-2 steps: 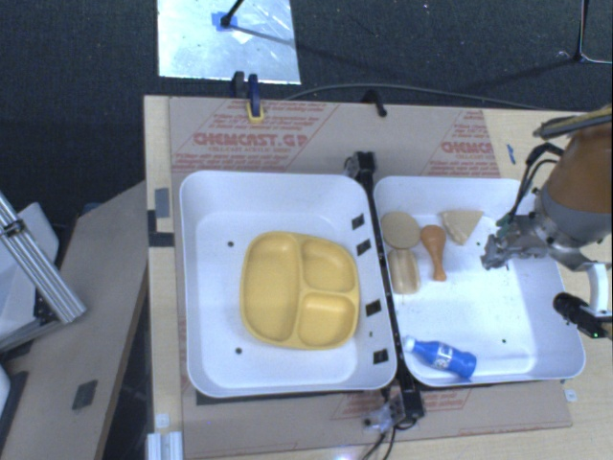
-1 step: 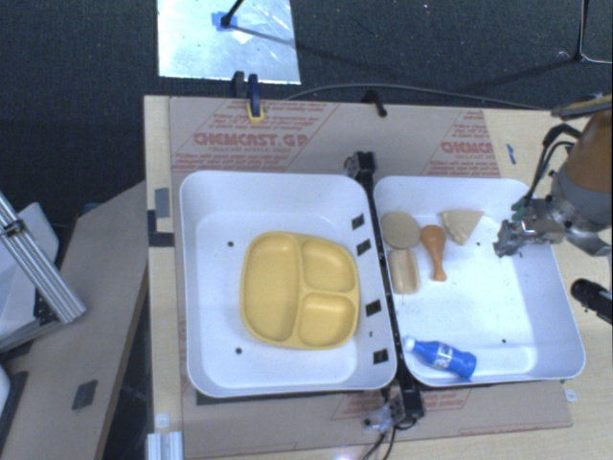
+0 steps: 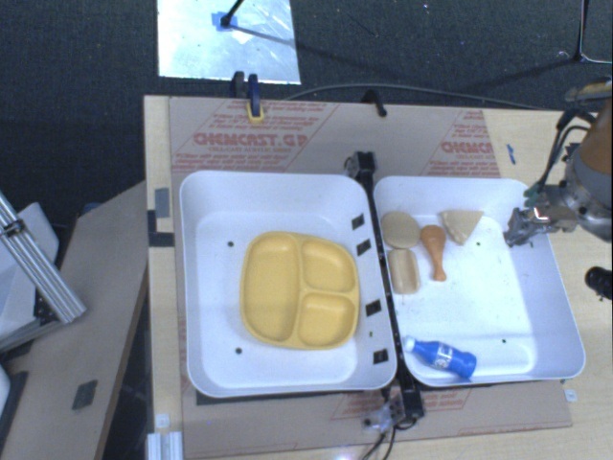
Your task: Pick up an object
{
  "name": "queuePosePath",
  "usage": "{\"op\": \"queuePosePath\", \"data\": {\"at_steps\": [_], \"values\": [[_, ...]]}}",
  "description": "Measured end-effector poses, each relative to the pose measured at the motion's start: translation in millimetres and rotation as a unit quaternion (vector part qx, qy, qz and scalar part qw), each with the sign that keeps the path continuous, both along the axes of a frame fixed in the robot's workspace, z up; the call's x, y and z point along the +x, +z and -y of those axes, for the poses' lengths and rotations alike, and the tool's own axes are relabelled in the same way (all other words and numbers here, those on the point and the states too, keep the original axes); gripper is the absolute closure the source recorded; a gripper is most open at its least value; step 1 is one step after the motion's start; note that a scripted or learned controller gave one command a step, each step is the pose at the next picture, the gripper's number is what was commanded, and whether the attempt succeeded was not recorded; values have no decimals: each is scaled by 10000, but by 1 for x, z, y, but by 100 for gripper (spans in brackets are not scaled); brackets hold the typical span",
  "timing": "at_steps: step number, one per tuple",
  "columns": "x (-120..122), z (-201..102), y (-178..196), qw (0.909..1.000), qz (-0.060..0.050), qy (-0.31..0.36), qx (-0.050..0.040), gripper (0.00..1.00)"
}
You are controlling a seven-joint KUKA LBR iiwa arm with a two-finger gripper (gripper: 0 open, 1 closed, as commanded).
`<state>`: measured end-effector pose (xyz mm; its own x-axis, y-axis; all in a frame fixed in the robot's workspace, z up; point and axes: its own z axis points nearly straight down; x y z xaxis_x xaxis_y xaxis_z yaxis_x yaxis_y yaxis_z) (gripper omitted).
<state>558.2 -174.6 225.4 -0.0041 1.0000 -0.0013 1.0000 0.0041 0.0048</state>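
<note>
The right bin (image 3: 536, 295) holds a round tan piece (image 3: 400, 228), a tan block (image 3: 405, 271), an orange drumstick-shaped toy (image 3: 436, 249), a beige wedge (image 3: 463, 224) and a blue bottle (image 3: 442, 356) lying near its front left corner. My gripper (image 3: 523, 226) hangs over the right bin's far right edge, to the right of the wedge and apart from every object. Nothing shows between its fingers.
The left bin (image 3: 206, 286) holds a yellow divided plate (image 3: 299, 288). Black clips (image 3: 364, 247) run along the seam between the bins. A clamp (image 3: 251, 94) sits at the bench's back edge. Metal framing (image 3: 38, 266) stands at the far left.
</note>
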Motion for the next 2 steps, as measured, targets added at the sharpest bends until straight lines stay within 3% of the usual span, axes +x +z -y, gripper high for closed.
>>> {"op": "queuePosePath", "data": {"at_steps": [2], "values": [[28,-113,-6,10000,-7,36,19,100]]}}
